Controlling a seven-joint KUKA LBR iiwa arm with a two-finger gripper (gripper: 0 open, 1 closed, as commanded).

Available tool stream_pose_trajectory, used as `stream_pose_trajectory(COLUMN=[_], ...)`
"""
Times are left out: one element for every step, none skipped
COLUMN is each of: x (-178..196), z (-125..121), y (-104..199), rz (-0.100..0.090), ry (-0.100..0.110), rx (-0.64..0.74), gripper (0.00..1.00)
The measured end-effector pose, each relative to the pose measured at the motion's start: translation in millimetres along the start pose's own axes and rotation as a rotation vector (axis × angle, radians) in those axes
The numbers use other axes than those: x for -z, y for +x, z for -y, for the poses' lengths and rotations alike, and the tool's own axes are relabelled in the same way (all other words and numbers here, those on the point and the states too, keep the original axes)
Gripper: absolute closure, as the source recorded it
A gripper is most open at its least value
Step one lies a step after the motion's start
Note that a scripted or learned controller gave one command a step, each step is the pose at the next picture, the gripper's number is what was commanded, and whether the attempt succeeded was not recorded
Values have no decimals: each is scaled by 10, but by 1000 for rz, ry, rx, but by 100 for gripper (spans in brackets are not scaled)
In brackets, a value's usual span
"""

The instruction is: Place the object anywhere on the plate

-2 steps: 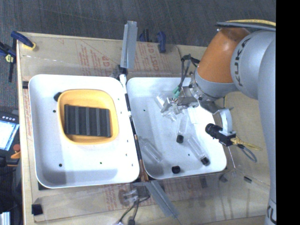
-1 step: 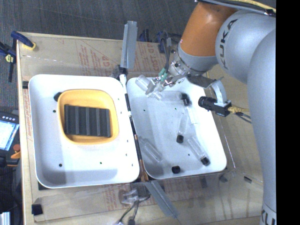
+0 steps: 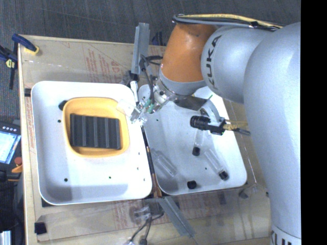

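- At the seam between the two white bins on the worktop, the claw [image 3: 139, 112] hovers by the right wall of the left bin [image 3: 51, 188], close to the far right corner of the yellow plate [image 3: 92, 102].
- A pale see-through object [image 3: 124, 106] shows just at the claw's tip, over the plate's right rim. From this slant it cannot be told whether the claw is clenched on it or has released it.
- Several clear tubes [image 3: 166, 163] with black caps lie apart in the right bin [image 3: 179, 131], mostly toward its near edge.
- Doing this step well probably means bringing the tip over the plate's dark ridged centre [image 3: 96, 130] before any release, because a drop at the rim could slide off into the bin.
- A low, gentle release looks wise: a light, rounded piece may roll, though the ridges could catch it.
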State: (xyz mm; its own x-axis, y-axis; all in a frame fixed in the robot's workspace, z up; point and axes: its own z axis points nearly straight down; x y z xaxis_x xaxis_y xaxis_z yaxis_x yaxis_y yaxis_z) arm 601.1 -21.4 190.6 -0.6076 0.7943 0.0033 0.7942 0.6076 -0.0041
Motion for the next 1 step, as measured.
stream_pose_trajectory(x=[2], z=[3], y=[-5], rz=[1], ry=[0], rx=[-1], gripper=[0])
